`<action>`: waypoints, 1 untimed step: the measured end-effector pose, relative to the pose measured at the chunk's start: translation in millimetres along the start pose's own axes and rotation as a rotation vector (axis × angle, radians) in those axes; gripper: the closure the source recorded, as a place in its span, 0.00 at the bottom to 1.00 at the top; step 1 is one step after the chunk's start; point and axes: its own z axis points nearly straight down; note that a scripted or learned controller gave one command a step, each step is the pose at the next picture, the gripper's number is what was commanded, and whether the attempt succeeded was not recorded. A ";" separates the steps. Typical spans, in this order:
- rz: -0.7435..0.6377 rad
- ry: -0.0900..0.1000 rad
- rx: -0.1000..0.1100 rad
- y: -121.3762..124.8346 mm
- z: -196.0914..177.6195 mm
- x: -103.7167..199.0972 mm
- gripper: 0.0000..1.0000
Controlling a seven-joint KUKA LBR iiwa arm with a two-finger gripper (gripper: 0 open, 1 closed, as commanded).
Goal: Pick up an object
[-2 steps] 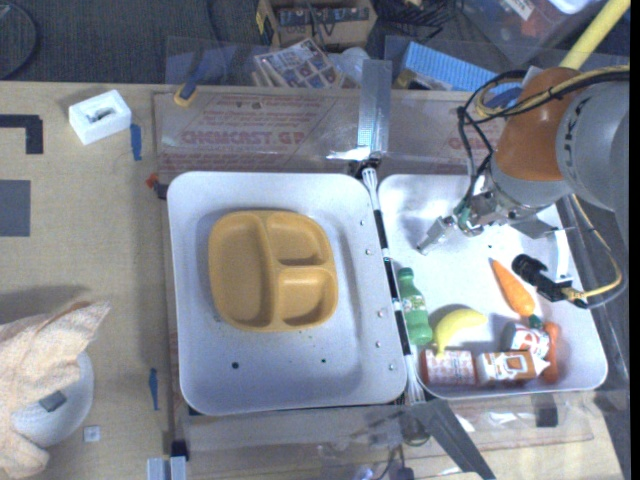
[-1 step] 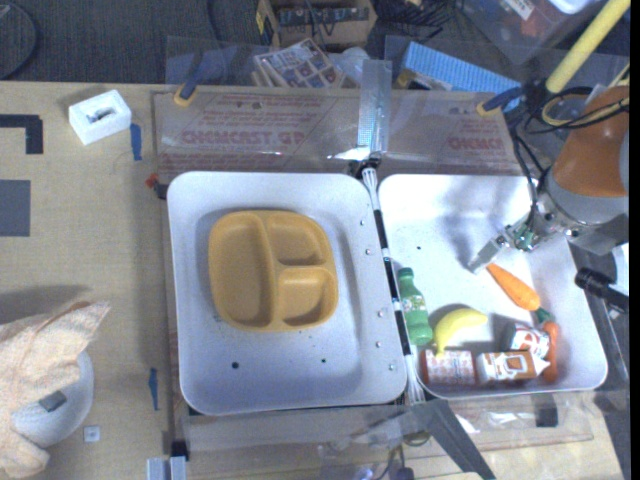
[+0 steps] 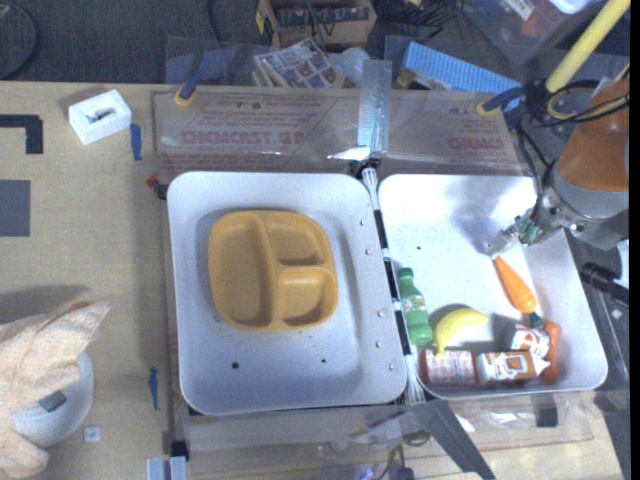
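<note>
Carrot (image 3: 516, 283) lies in right bin (image 3: 450, 208), near its right edge, tilted, top end toward the gripper (image 3: 512, 236). Gripper hangs just above and left of carrot's upper end, w/ nothing seen between the fingers; open or closed – can't tell from this angle. Arm (image 3: 590, 168) enters from bin's right side, orange band over grey wrist.

Along right bin's front edge: green bottle (image 3: 412, 306) by left wall, yellow banana (image 3: 457, 325) just beside it, red-label bottle (image 3: 485, 366) lying flat, small orange-capped bottle (image 3: 535, 340) at front-right corner.

Left bin (image 3: 190, 208) holds a yellow divided tray (image 3: 272, 270), approx centre. White box (image 3: 100, 115) on bench at back-left; cloth (image 3: 45, 353) at front-left.
</note>
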 end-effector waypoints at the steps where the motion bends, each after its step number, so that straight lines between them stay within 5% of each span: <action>1: 0.010 0.005 0.007 12.3 -128.6 95.8 1.00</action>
